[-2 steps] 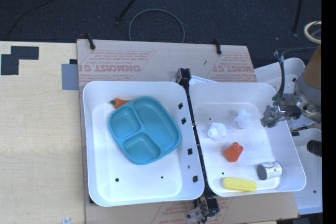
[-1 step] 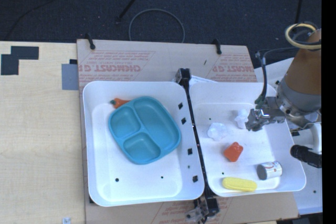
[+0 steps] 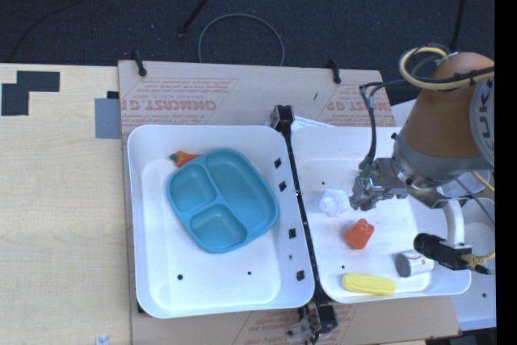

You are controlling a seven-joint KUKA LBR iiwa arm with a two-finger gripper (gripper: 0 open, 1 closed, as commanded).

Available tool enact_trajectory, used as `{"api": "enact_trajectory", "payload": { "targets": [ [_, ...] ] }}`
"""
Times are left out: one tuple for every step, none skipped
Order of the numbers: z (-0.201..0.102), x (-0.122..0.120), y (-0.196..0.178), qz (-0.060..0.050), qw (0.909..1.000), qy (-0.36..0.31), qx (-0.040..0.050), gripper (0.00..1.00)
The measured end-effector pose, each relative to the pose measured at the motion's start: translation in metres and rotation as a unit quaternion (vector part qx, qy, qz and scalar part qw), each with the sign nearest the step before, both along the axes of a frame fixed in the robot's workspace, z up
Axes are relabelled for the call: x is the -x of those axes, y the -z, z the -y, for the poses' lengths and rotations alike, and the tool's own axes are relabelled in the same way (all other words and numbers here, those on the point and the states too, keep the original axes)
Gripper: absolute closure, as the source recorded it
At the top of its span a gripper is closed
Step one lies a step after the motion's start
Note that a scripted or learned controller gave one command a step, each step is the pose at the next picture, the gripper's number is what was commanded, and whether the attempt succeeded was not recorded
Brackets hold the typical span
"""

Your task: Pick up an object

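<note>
In the right bin (image 3: 323, 157) my gripper (image 3: 365, 191) hangs low, just right of a small white crumpled object (image 3: 331, 202). A red-orange toy (image 3: 359, 234) lies a little below the gripper, apart from it. A yellow corn cob (image 3: 368, 283) rests along the bin's front wall. A small grey and white piece with a red mark (image 3: 409, 263) sits to the right of the corn. Nothing shows between the gripper's tips.
The left bin (image 3: 153, 271) holds a blue divided plate (image 3: 221, 199), with an orange carrot-like piece (image 3: 184, 158) peeking out at the plate's upper left. A black divider (image 3: 292, 206) runs between the bins. The arm's orange band (image 3: 444, 113) looms over the right bin's far right.
</note>
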State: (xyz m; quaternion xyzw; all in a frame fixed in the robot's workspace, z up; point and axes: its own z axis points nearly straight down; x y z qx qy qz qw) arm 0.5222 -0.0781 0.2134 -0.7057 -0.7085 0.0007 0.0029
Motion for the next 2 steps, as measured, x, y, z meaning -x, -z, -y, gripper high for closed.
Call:
{"api": "enact_trajectory", "payload": {
  "targets": [
    [-0.054, -0.002, -0.007, 0.001, 1.0000, 0.000, 0.0001, 1.00],
    [-0.107, 0.006, -0.018, 0.001, 1.0000, 0.000, 0.0005, 1.00]
  ]
}}
